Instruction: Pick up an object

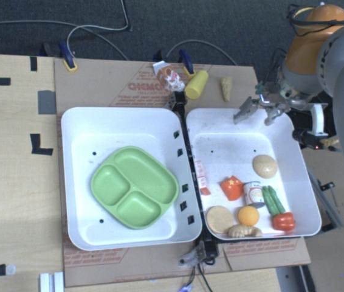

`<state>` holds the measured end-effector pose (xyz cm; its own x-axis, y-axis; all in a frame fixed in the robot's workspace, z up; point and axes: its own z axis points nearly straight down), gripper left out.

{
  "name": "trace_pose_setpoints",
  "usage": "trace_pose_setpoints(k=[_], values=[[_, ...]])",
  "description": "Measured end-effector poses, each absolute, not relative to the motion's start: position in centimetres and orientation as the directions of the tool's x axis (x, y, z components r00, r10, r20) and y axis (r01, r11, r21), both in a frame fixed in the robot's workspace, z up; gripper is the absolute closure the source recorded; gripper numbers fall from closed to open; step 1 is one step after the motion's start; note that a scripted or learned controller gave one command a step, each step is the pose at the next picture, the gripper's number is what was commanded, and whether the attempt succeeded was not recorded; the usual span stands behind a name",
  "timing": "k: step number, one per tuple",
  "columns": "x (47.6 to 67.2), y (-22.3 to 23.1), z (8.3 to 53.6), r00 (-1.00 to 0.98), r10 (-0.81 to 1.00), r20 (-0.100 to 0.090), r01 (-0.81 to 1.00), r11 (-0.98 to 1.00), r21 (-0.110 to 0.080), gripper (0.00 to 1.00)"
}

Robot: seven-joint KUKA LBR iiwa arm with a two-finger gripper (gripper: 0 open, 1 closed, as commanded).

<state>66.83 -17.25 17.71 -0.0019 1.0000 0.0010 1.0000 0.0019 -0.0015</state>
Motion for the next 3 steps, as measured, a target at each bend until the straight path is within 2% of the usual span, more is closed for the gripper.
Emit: trace_pose_setpoints(k=[1,2,3], values=[[61.3,-15.9,14.2,-0.001,1.000,0.000,1.000,0.001,-0.003,0.00],[56.9,-19.6,18.9,0.000,1.000,-0.001,1.000,0.000,-0.001,0.00],[52.5,-22.1,17.3,0.000,1.000,-0.001,1.000,0.000,-0.002,0.00]])
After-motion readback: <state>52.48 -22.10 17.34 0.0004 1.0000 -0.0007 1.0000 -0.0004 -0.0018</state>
